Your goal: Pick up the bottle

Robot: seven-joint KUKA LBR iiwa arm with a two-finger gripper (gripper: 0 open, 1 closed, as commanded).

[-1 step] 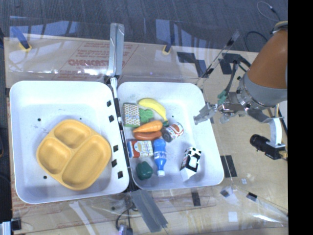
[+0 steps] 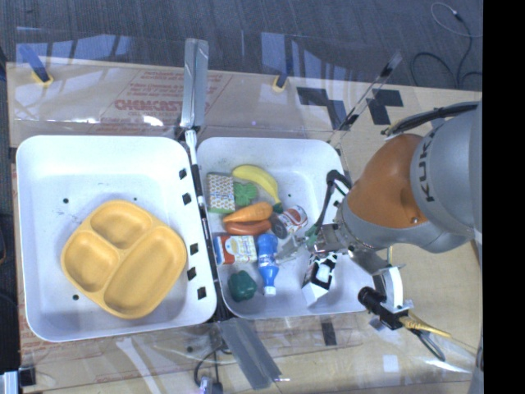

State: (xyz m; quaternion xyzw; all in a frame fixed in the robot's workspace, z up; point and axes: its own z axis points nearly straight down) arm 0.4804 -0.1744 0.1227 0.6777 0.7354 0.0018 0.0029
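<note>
I see the bottle (image 2: pixel 267 261) lying in the right bin (image 2: pixel 271 148), near its front, a small blue one with a white cap end toward the front wall and a pale label I cannot read. Just left of it lies a red packet (image 2: pixel 235 248) with small print too blurred to make out, and a dark green piece (image 2: pixel 242 285) sits in front of that. Behind the bottle lie an orange carrot (image 2: pixel 248 213), a yellow banana (image 2: pixel 257 180) and a green-and-white checked packet (image 2: pixel 221 192). A small round tin (image 2: pixel 293 218) with a red-and-white label rests to the bottle's right.

The gripper (image 2: pixel 318 263) hangs low over the bin, to the right of the bottle and apart from it; I cannot tell its opening. The arm's grey casing carries the letters "KU".

The left bin (image 2: pixel 49 154) bears a yellow divided tray (image 2: pixel 123 257). Behind the bins, the surface shows red lettering, "CHEMCAST".
</note>
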